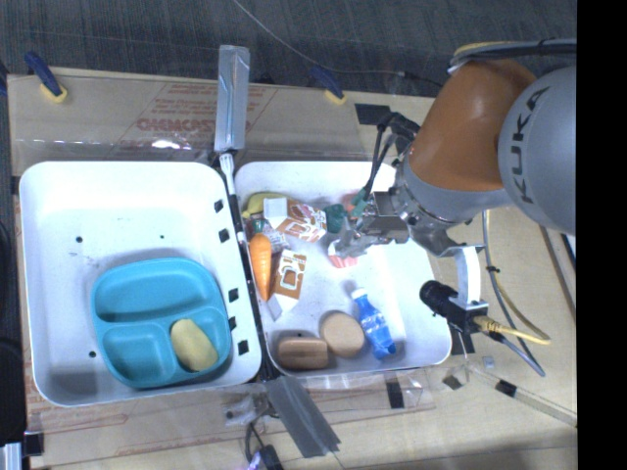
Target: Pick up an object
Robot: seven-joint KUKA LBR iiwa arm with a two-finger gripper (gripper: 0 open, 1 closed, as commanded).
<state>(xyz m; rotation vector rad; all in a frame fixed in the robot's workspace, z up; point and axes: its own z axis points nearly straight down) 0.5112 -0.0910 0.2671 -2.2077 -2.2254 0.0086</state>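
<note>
Gripper hangs over right bin; can't tell its finger state from here. Pink obj sits just under the tips, carrot off to their left, blue bottle below.

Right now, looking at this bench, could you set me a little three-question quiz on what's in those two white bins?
1. True or false: the yellowish potato lies in a compartment of the blue tray in the left bin.
2. What stands closest to the carrot in the right bin? A) blue bottle B) small printed carton C) round tan disc
3. Fill in: the gripper hangs over the ____ bin.

Key: 1 true; 2 B; 3 right.
</note>
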